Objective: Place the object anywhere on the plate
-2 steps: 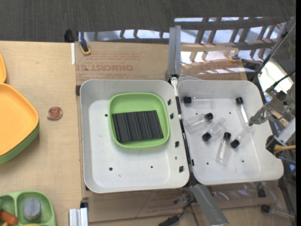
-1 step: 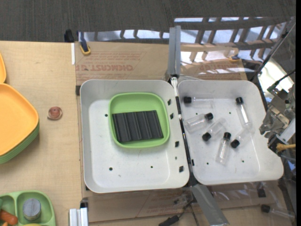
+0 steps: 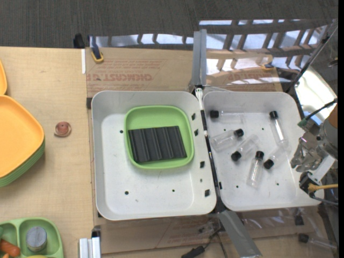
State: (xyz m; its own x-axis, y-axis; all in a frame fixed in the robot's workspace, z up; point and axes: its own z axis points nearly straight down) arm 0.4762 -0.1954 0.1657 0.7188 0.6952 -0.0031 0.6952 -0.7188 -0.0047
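A green square plate [image 3: 130,123] sits in the left bin [image 3: 110,192], and a black ribbed slab [image 3: 158,144] lies flat on its middle. Several clear vials with black caps lie loose in the right bin [image 3: 258,198]: one near the back left [image 3: 228,113], one at the back right [image 3: 277,128], and others clustered in the middle [image 3: 243,147] and toward the front [image 3: 253,169]. My gripper [image 3: 309,163] hangs at the right bin's right rim, low over its edge and to the right of the vials. I see nothing held in it.
A stack of orange plates [image 3: 16,138] and a small red knob [image 3: 63,128] lie on the wooden bench to the left. A green compartment tray [image 3: 27,241] is at the front left. Cardboard [image 3: 140,74] and a metal frame [image 3: 258,36] stand behind the bins.
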